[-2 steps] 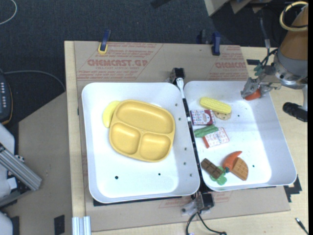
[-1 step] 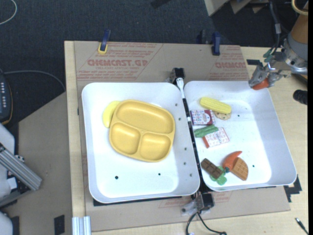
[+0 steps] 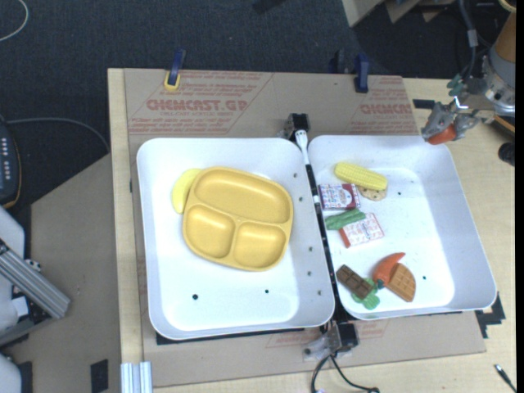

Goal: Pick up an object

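The hand (image 3: 446, 128) is hovering just beyond the far right corner of the right bin (image 3: 458, 219), with a small red-orange piece (image 3: 442, 136) at its tip; whether that piece is gripped or how wide the hand is parted cannot be told. Candidate objects are lying in the right bin's near-left part: corn cob (image 3: 360, 174), chocolate bar (image 3: 353, 281), carrot (image 3: 387, 266). Risk: tightly clustered items are inviting a glancing, failed grasp. The arm is reaching in high from the bin's far right.
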Available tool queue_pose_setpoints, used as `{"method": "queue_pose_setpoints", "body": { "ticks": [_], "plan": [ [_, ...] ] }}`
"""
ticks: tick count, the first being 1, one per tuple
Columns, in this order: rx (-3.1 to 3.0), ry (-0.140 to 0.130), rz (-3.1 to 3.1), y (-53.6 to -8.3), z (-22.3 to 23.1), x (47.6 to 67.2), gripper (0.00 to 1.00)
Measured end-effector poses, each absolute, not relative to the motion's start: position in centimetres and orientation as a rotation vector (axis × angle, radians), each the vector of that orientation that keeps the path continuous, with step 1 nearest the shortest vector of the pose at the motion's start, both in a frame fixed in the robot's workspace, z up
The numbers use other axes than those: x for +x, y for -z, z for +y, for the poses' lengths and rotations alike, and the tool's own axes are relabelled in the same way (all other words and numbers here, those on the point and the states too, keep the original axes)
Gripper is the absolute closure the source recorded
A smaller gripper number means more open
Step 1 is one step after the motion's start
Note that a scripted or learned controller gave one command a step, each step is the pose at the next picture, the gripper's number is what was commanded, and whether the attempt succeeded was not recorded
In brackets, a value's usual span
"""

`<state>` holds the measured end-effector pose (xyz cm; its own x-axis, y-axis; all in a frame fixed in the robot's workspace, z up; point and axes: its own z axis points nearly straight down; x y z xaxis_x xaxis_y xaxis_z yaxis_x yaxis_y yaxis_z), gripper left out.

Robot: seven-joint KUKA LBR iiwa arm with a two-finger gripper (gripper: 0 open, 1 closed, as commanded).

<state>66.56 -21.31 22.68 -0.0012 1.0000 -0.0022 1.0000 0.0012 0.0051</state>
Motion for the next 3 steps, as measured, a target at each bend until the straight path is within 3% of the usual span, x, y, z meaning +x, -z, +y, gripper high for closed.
{"method": "queue_pose_setpoints", "body": {
  "ticks": [3],
  "plan": [
    [2.221, 0.002, 2.226, -22.0, -7.1, 62.6, 1.0]
  ]
}}
